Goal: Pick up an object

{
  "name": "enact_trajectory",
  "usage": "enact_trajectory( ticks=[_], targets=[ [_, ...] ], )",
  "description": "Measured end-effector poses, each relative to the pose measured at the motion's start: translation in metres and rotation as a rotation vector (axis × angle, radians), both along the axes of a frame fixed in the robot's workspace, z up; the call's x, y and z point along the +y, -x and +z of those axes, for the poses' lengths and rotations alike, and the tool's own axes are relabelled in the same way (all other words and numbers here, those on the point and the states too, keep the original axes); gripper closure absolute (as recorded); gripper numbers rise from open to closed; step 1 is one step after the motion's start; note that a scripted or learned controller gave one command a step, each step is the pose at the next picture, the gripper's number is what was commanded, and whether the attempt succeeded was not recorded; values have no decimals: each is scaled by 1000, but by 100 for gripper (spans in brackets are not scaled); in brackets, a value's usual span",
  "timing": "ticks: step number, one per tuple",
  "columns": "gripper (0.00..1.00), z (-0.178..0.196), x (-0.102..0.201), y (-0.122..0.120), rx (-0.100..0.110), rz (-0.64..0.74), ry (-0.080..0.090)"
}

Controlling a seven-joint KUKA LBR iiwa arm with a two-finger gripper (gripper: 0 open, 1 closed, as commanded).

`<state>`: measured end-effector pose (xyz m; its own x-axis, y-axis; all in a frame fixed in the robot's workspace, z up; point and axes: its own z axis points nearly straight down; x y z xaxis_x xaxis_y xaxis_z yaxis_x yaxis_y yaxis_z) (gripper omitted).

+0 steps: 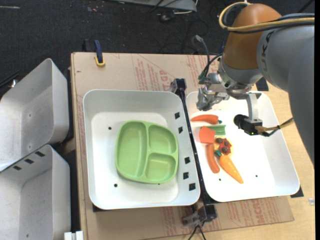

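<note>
Near, right white bin point(280, 179): orange plastic carrot point(231, 167) beside long red-orange pepper point(213, 161), small dark berry cluster point(223, 145) touching them. Left white bin point(95, 134): green three-compartment plastic plate point(147, 152). Farther: red block with green piece point(210, 133), red chilli point(205, 118) above it. End effector point(209, 99) hovers just beyond chilli at bin's far-left corner, finger state cannot tell, nothing seen held. Table point(130, 69) brown behind.

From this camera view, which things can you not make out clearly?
- Gripper: small and blurred above the right bin, so open or shut cannot be told.
- Toy food pile: pieces overlap; the small dark bits are too small to name.
- Arm: cut off by the right edge.
- Green tray in the left bin: fully visible.
</note>
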<state>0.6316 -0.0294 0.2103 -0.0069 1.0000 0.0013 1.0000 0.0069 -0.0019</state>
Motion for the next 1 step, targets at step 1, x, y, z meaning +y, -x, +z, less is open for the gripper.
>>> enact_trajectory(
  ticks=[1],
  targets=[
    [100, 16, 50, 5, -3, 1, 0]
  ],
)
